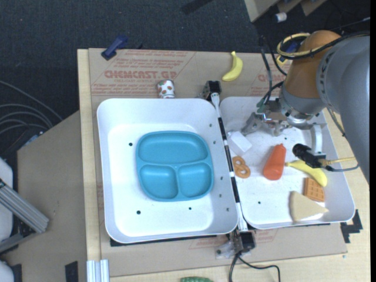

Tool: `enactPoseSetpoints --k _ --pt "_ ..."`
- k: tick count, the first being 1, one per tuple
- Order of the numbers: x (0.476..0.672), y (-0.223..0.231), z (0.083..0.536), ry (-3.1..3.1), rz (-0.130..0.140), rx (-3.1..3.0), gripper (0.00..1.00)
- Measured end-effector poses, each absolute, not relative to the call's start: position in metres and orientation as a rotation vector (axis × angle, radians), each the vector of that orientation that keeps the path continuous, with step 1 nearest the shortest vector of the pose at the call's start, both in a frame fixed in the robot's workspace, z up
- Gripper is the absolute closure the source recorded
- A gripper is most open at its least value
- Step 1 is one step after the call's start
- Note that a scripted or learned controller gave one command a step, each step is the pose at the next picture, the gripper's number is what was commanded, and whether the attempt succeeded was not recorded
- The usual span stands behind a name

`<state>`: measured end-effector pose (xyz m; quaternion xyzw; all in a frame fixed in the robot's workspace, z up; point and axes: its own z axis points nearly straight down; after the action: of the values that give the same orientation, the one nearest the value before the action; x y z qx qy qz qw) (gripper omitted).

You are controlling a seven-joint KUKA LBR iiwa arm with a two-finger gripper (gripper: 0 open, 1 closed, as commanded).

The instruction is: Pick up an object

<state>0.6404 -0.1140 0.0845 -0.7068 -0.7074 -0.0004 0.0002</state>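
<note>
gripper of the grey arm low over the far edge of the right white bin; whether it is set wide or narrow cannot be told.
the objects to pick lie in the right white bin: a small flat white block near the left edge, just beside the gripper; an orange pretzel-shaped piece at the left edge; an orange-red carrot-shaped cylinder at the centre; a yellow toy banana and an orange waffle square toward the right edge, just beside each other; a cream wedge at the near right corner. the left white bin carries a blue three-compartment plastic plate at its centre. on the pale board beyond the bins lie a second yellow banana and a small patterned ball, with a blue piece at its far left corner.
</note>
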Motion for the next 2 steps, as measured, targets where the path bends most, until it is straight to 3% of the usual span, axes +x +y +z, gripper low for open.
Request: enactPoseSetpoints --k 1,2 --pt "0.641 -0.1142 0.0951 -2.224 -0.002 -2.221 1.0" --pt "0.6409 -0.1142 0.0949 -2.224 -0.001 -2.22 0.0"
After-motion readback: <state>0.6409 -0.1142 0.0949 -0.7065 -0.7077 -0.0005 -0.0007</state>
